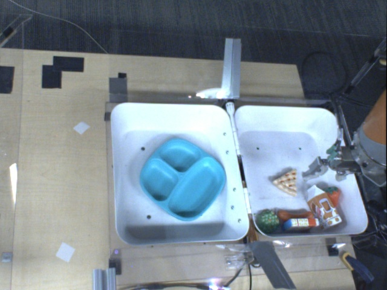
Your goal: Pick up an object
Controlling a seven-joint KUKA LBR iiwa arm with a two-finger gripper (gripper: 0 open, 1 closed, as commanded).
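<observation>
My gripper (322, 161) reaches in from the right over the right bin (284, 132), its two fingers spread apart and open, with nothing between them. Just left of the lower fingertip (310, 170) lies a tan triangular waffle-patterned piece (286, 180). An orange and white carton (325, 206) lies below the gripper near the bin's front right corner. Along the front wall sit a green broccoli-like toy (266, 220) and a red and blue item (297, 220).
The left bin (130, 162) holds a blue divided plate (182, 177). A metal post (232, 68) stands behind the seam between the bins. The arm's grey body (372, 144) overhangs the right bin's right wall.
</observation>
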